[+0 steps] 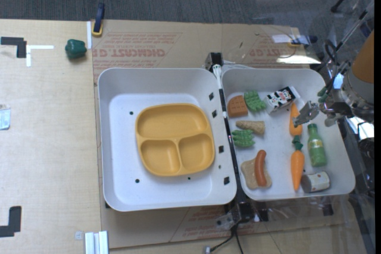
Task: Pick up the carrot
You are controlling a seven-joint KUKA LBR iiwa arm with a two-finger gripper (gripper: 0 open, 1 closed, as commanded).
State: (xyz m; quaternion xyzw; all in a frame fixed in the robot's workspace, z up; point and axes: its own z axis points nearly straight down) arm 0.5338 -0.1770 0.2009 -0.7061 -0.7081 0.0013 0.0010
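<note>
Hovering beside tapered orange carrot [296, 171]: metal gripper [309, 114], finger state unclear; smooth green bottle [316, 147] adjacent.

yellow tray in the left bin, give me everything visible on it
The yellow tray looks like matte plastic: a rounded rectangle with three compartments, one long along the far side and two smaller on the near side. It lies flat and slightly rotated near the middle of the left bin, resting on its floor, with nothing in it.

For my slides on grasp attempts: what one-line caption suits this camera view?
Gripper hovers beside one carrot in the right bin; a yellow tray sits in the left bin.
</note>
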